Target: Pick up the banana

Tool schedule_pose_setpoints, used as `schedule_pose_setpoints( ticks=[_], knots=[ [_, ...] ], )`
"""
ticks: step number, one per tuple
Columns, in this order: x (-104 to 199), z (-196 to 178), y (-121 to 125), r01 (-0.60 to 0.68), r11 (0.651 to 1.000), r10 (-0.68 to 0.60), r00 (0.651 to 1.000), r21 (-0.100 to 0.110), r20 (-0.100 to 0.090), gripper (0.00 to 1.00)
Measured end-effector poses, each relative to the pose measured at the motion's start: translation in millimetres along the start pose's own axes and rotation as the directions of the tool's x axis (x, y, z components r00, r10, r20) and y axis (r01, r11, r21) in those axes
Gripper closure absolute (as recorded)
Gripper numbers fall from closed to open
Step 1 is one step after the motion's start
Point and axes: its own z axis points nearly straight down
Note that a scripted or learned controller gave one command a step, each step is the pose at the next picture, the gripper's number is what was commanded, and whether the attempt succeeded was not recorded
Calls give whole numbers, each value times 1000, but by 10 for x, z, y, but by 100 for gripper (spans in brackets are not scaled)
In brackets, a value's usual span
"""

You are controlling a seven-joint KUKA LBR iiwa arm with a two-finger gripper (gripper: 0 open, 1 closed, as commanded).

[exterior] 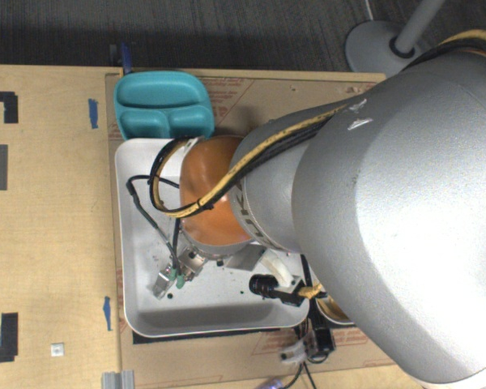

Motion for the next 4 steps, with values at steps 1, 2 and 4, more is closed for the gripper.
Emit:
schedule_pose_setpoints(
  ticks=[1,2,4],
  knots=[
    [1,-100,7,-2,1000,2,1000,-2,-1,100],
    [-2,-198,13,-3,1000,3,1000,-4,0,100],
    [-145,-905,-483,-268,963,268,963,4,2,100]
  ],
)
